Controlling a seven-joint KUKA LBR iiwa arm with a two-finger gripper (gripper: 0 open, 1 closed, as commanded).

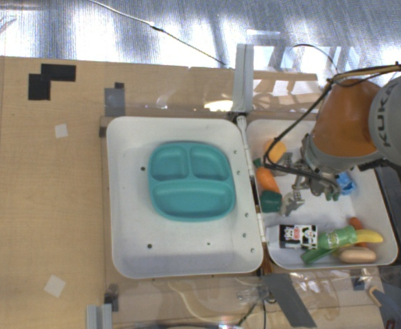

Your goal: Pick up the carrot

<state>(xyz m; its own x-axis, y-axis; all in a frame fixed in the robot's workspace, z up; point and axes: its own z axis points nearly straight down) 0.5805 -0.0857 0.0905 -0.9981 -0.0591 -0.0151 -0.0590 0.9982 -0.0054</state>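
The carrot (266, 180) is a short orange piece lying against the left wall of the right bin (385, 208), beside a dark green item (270, 200). My gripper (289, 182) hangs over the right bin just to the right of the carrot, under the arm's orange band. It stands open, with one finger near a yellow item (277, 151) and the other finger (294, 203) near the green item. Nothing shows between the fingers. The arm hides the bin floor behind the gripper.
The left bin (128, 184) holds a teal divided plate (190, 180). At the right bin's front lie a black-and-white carton (298, 236), a green bottle (334, 240), a banana (369, 236) and a tan bun (358, 255). A blue item (345, 184) sits by the wrist.
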